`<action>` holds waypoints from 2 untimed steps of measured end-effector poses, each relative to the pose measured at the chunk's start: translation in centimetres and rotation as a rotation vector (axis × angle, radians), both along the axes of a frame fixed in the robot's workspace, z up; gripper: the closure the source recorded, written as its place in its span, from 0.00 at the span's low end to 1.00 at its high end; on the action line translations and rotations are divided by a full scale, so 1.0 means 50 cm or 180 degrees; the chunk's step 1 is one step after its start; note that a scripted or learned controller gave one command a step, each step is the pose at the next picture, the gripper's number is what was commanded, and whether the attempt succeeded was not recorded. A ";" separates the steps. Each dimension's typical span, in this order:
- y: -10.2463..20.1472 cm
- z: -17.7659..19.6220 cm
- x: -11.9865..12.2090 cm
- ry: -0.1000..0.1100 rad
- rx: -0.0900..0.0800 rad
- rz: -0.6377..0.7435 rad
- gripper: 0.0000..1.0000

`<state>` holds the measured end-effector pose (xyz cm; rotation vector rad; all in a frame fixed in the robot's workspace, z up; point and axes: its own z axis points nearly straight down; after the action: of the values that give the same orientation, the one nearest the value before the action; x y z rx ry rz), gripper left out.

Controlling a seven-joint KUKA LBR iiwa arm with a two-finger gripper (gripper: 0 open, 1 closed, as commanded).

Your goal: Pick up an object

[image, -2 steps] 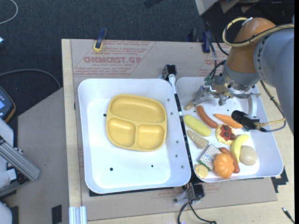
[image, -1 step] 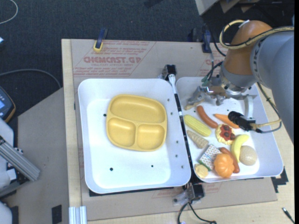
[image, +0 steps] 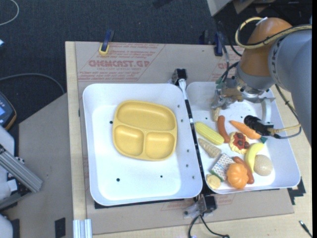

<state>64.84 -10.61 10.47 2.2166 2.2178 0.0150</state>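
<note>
My gripper (image: 218, 104) hangs over the far left part of the right bin (image: 200, 92), just above a small tan piece (image: 216, 115). Toy food lies below it in the bin: a corn cob (image: 208, 133), a red sausage (image: 221, 128) and a carrot (image: 244, 129). Nearer the front are a pizza slice (image: 239, 142), a banana (image: 252, 155), a pale potato (image: 263, 165) and an orange pumpkin (image: 237, 175). I see nothing lifted by the gripper.
The left bin (image: 99, 152) holds a yellow divided plate (image: 145, 130). A beige wedge (image: 209, 148), a checkered packet (image: 222, 163) and a small yellow slice (image: 213, 181) lie near the right bin's left wall. The arm (image: 277, 53) reaches in from the upper right.
</note>
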 end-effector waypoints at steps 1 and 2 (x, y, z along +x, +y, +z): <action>0.016 0.102 -0.009 0.0017 -0.0011 0.0002 1.00; 0.017 0.233 -0.003 0.0007 -0.0013 0.0002 1.00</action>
<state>64.71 -9.78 22.13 2.2148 2.2176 0.0082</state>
